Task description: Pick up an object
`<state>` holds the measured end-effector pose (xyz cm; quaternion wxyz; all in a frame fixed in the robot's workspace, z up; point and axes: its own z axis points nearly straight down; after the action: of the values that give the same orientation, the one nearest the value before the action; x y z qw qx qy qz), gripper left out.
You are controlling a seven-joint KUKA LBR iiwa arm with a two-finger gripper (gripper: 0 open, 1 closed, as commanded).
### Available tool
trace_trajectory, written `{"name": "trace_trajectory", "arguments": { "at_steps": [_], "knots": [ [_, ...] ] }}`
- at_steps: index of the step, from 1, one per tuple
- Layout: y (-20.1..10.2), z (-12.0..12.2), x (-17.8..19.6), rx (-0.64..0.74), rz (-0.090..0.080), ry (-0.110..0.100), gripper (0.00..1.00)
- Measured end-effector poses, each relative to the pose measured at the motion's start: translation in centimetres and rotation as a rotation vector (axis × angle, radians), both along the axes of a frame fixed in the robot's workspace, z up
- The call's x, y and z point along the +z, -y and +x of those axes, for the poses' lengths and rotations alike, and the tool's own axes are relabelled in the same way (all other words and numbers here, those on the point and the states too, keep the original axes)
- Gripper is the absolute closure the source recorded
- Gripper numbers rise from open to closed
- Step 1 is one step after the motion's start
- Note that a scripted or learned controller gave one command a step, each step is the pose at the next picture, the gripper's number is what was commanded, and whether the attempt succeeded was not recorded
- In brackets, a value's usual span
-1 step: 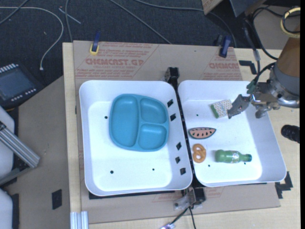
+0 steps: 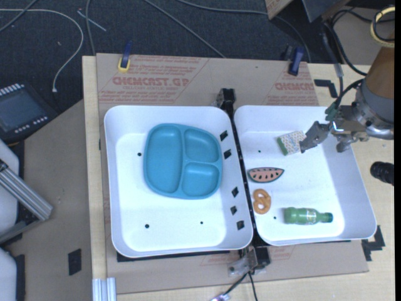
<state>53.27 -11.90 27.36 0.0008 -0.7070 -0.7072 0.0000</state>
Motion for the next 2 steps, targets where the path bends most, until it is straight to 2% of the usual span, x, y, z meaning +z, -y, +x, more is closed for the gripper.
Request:
{"name": "trace_trajectory", "arguments": {
  "at_steps": [1,2],
  "knots": [
    [0.5,0.6,-4.6,-0.001,0.001,-0.005,0.0],
    [0.1,-0.1,-10.7,-0.001,0.002,-0.006,0.0]
  ]
}}
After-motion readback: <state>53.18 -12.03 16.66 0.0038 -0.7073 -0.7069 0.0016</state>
